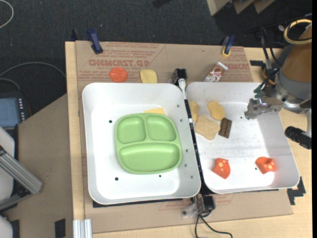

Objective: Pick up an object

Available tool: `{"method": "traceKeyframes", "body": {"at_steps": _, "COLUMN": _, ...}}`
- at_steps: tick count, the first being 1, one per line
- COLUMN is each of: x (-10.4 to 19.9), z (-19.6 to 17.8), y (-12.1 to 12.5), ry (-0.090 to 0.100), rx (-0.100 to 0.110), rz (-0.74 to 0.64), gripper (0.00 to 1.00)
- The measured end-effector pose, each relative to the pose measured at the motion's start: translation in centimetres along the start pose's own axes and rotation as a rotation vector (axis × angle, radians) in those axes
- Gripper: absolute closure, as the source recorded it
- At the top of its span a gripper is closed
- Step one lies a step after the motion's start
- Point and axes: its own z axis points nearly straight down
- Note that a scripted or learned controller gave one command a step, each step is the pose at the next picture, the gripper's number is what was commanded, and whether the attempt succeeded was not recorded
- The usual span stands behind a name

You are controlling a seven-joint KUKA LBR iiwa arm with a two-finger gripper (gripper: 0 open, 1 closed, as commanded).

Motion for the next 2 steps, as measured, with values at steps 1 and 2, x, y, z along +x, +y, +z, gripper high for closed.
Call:
{"method": "traceKeyframes", "body": {"at_steps": 1, "x": -0.4, "z": -0.2, "y": -0.2, "ry": -0.003, "rx": 0.000, "rz": 0.005, "gripper": 0.00}}
{"method": "traceKeyframes", "body": {"at_steps": 2, "x": 2.9, "z": 6.8, "y": 3.4, "ry": 0.001, "rx": 0.005, "rz": 0.002, "gripper": 0.00}}
